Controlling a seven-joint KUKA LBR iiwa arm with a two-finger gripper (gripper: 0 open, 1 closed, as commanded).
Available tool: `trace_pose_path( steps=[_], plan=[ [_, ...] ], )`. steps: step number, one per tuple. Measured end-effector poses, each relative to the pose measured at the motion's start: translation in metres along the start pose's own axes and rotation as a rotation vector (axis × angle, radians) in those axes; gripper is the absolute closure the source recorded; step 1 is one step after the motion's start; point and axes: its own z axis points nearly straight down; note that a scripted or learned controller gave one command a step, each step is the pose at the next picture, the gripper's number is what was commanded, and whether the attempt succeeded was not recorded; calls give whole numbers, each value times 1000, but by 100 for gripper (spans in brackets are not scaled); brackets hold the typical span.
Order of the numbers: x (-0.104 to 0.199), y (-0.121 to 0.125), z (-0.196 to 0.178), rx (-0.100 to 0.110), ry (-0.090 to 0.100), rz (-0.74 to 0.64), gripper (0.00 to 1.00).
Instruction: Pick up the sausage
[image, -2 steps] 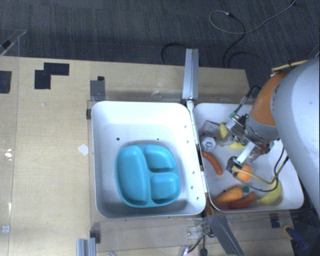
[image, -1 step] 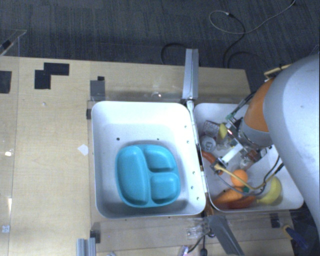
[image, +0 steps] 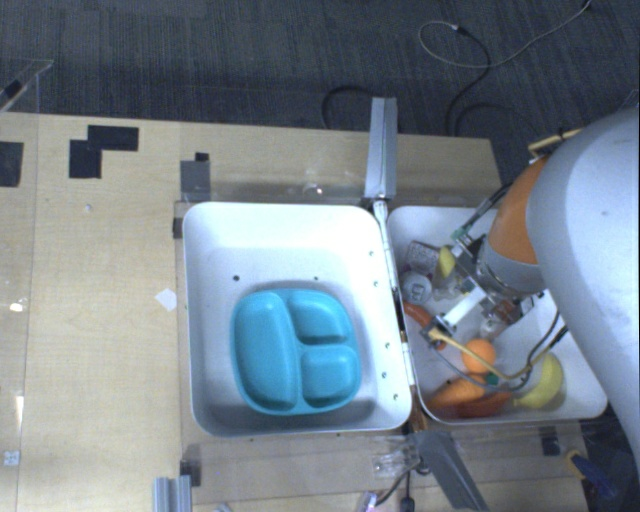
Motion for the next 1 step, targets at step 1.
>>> trace_pose_path(
  steps=[1],
  plan=[
    [15, 81, -22, 9, -8, -62, 0]
  ],
)
